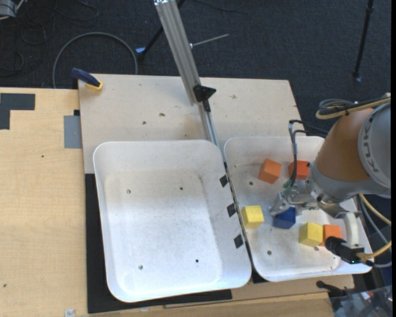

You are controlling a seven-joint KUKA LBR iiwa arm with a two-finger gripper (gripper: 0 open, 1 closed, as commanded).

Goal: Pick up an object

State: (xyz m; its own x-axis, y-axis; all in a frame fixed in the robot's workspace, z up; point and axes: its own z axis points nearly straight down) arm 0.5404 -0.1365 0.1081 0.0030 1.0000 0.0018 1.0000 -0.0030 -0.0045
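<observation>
The blue block [284, 218] lies in the right bin [297, 269] right under the lowered pincer [289, 201], not lifted, a yellow block [253, 215] just left of it; whether the pincer grips it I cannot tell.
</observation>
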